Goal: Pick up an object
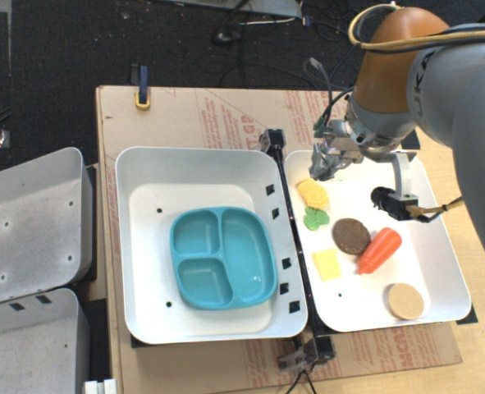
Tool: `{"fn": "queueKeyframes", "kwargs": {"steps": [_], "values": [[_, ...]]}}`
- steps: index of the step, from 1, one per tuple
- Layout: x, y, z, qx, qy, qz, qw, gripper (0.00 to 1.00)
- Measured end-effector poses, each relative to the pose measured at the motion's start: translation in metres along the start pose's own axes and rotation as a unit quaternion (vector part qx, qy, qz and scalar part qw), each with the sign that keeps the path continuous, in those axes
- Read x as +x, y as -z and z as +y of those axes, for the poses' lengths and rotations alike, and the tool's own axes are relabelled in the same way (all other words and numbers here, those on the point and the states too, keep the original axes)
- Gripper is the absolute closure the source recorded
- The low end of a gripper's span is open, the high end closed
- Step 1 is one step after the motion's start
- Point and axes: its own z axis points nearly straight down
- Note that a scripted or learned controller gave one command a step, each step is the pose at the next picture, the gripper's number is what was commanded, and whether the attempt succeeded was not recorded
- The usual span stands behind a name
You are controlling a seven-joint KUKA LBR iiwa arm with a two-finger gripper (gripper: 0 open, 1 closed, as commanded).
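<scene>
In the right bin lie several toy foods: a yellow corn piece, a green piece, a brown round cookie, an orange carrot, a yellow square and a tan round biscuit. My gripper hangs over the bin's far left corner, just above and behind the corn piece. I see nothing held between its fingers.
The left bin holds a teal divided tray. A black clip sits at the far end of the wall between the bins. Grey lids lie left of the bench.
</scene>
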Motion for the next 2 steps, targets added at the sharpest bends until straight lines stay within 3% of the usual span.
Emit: {"fn": "queueKeyframes", "kwargs": {"steps": [1,2], "values": [[0.052,0.017,0.001,-0.001,0.0,0.0,1.0,1.0],[0.107,0.01,0.005,-0.001,0.0,-0.001,1.0,1.0]]}}
